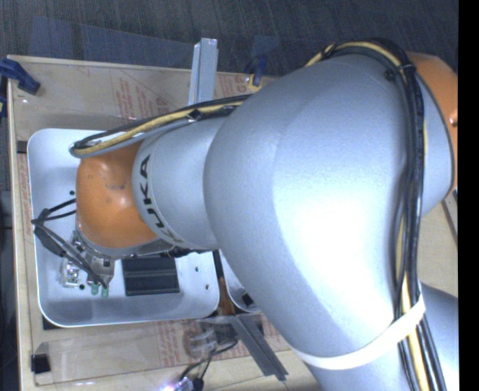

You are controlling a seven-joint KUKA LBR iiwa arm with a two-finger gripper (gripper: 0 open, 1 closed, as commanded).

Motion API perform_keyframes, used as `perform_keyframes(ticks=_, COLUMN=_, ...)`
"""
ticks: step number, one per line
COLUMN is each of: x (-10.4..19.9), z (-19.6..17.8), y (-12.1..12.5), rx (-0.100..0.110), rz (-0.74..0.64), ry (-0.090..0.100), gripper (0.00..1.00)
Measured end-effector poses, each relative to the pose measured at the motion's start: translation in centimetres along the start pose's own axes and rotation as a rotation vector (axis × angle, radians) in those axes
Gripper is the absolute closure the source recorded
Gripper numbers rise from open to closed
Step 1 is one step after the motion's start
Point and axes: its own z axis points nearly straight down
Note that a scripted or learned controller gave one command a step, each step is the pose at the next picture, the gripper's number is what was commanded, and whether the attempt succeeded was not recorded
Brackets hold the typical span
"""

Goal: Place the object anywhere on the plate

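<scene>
Grey arm [321, 218] was seen masking most of both bins. The gripper [83, 277] was held at the left bin's [48, 210] lower-left corner, its state impossible to tell. No object could be made out. A pale rim [233, 298], possibly the plate, was glimpsed past that bin's right edge.

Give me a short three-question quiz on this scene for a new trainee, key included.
1. True or false: the gripper is over the white bin at the view's left.
2. What colour is the band on the arm just above the wrist? A orange, B green, C blue.
3. Fill in: the blue clamp sits at the upper ____ corner of the bench, as the view shows it.
Key: 1 true; 2 A; 3 left.
</scene>
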Motion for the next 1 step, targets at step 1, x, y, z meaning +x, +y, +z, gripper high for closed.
perform_keyframes(ticks=1, x=-5.10, z=0.00, y=3.20, rx=0.002, rz=-0.127, ry=0.000, gripper=1.00)
